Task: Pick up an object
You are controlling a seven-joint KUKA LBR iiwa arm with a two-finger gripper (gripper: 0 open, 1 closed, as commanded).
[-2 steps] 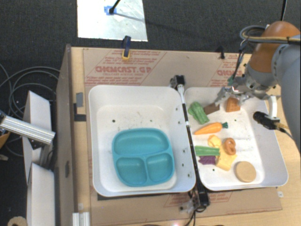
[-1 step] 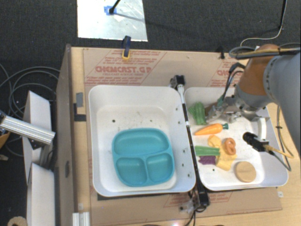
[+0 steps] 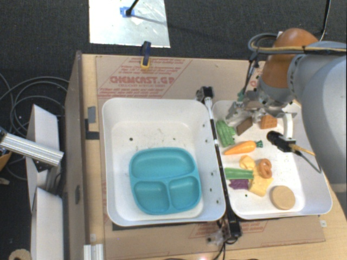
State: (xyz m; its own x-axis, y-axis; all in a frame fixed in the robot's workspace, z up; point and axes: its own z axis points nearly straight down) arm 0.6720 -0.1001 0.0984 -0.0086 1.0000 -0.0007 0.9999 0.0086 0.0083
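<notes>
Toy foods (image 3: 240,148) crowd the right bin (image 3: 317,199); the claw (image 3: 245,112) above them is blurred, its state unreadable.

A robotics lab or test cell. A large grey industrial arm (image 3: 317,85) reaches over a cardboard-covered bench (image 3: 141,75) holding two white bins (image 3: 116,118), the right one filled with toy food (image 3: 241,147). Loose cables (image 3: 27,99) trail over dark carpet on the left, beside an aluminium rail (image 3: 30,148).
</notes>
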